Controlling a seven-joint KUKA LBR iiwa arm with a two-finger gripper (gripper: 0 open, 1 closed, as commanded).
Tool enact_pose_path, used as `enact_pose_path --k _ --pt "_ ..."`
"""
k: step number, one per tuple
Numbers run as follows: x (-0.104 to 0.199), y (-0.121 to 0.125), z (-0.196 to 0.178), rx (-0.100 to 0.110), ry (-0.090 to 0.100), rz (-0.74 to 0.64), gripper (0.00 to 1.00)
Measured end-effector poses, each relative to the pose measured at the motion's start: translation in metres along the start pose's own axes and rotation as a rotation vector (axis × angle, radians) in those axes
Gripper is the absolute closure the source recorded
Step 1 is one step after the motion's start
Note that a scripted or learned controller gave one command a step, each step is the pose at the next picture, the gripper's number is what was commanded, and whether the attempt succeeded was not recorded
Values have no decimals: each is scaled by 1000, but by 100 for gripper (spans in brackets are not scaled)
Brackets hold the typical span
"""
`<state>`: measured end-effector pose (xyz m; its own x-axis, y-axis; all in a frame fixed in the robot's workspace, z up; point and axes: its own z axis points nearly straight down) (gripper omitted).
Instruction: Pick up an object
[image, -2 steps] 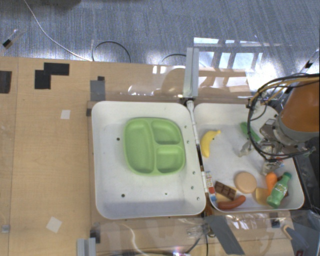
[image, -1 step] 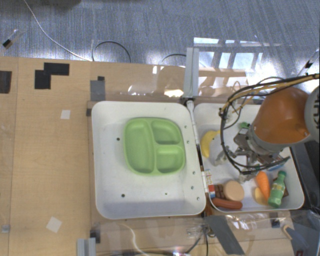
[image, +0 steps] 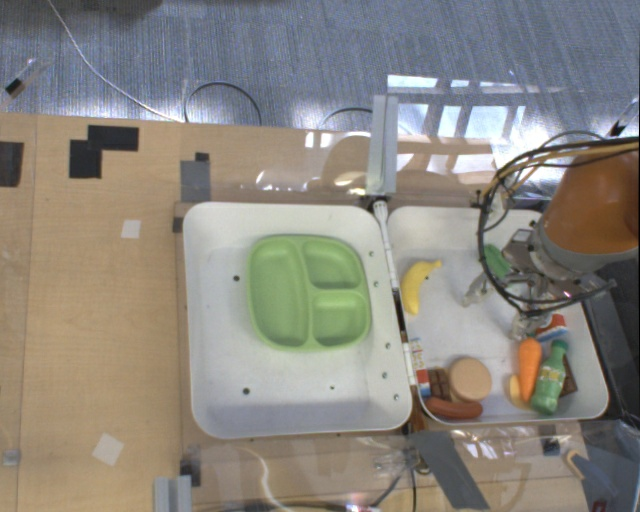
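One fixed camera, high above the bench (image: 90, 300), looks down at a slant on both bins (image: 215, 400).

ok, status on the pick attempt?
End effector low over right bin, above carrot and green bottle. No item seen in grasp. Banana apart, left. Cables crowd the wrist.

A yellow banana (image: 418, 283) is lying near the left wall of the right bin (image: 440, 225), its curved body running from twelve towards six o'clock. At five o'clock from it, a tan round burger bun (image: 470, 380) is sitting flat, touching a reddish-brown sausage (image: 455, 407) just below. Over at three o'clock, an orange carrot (image: 527, 368) is pointing down, lying just beside a green bottle (image: 550, 378) tilted against the bin's right side.
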<state>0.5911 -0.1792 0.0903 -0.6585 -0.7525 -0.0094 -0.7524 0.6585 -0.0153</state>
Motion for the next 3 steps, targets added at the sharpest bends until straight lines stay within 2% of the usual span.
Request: enact_pose_path --k 1,2,3 --pt "59 27 -2 -2 1 0 0" --pt "-5 -13 1 -3 -1 -36 0" --pt "41 10 -1 -3 -2 -289 0"
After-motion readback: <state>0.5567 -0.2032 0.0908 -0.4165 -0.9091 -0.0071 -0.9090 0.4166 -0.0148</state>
